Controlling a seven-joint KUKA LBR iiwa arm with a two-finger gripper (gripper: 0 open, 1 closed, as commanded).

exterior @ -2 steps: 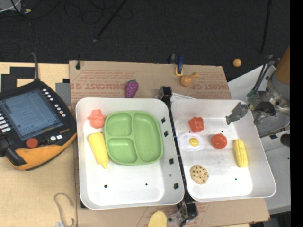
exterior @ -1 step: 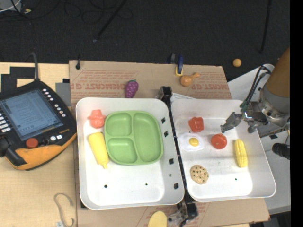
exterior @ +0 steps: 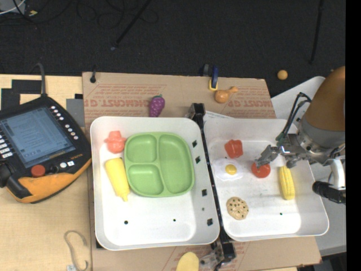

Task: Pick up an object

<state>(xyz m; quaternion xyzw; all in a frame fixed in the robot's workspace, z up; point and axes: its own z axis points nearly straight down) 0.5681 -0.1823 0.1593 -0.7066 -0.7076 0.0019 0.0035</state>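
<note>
The right bin [exterior: 304, 222] holds a red pepper [exterior: 233, 148], a fried egg [exterior: 230, 169], a round red tomato [exterior: 261, 171], a corn cob [exterior: 286, 183] and a cookie [exterior: 237, 208]. My gripper [exterior: 264, 161] reaches in from the right and sits low over the bin, its tip right at the upper edge of the tomato. The view does not show whether the tomato is gripped. The corn cob lies just right of the gripper.
In the left bin [exterior: 146, 230] are a green divided plate [exterior: 158, 164], a pink toy [exterior: 114, 142] and a yellow bottle [exterior: 117, 177]. Purple grapes [exterior: 157, 105] and an orange pear [exterior: 224, 94] lie behind the bins. A teach pendant [exterior: 34, 145] rests at far left.
</note>
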